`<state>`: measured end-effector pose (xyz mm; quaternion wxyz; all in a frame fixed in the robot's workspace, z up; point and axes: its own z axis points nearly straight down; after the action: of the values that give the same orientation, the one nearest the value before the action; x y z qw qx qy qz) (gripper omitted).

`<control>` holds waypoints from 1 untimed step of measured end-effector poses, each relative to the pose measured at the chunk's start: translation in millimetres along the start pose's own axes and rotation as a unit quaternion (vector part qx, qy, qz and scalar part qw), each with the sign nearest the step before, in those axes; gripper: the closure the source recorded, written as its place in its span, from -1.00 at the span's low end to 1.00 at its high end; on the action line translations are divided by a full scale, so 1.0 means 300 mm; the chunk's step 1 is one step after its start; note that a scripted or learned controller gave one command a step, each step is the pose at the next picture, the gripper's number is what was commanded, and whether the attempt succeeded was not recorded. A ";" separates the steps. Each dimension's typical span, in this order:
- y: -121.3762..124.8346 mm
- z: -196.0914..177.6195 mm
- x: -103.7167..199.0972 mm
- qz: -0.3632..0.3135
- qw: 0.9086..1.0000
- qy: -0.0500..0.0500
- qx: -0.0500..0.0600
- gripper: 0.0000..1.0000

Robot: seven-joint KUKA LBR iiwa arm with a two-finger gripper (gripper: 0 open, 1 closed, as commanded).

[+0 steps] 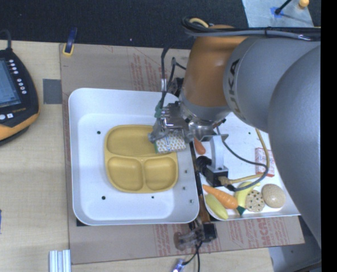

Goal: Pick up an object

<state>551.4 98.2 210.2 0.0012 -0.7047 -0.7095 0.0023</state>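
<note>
pincer (167, 136) over yellow tray (140, 166), speckled pad (171, 145) at fingertips.

Robotics lab setup. Pale wood surface (26, 174) covered mid-area by a printed cardboard sheet (129, 67), taped at its left edge. Two shallow white bins (83, 152) sit side by side on the sheet. Orange-and-grey teach pendant (7, 98) with screen and buttons rests at the surface's left edge. Industrial grey arm (270, 84) with orange band, loose cables along it. Dark carpeted floor (100, 7) beyond the far edge, with a taped paper patch. Aluminium rail piece (59, 259) at the near edge.
</note>
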 end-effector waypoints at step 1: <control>0.094 -0.029 -0.067 0.001 1.000 0.002 -0.002 1.00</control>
<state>579.8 78.4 218.8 0.0014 -0.7055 -0.7087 -0.0001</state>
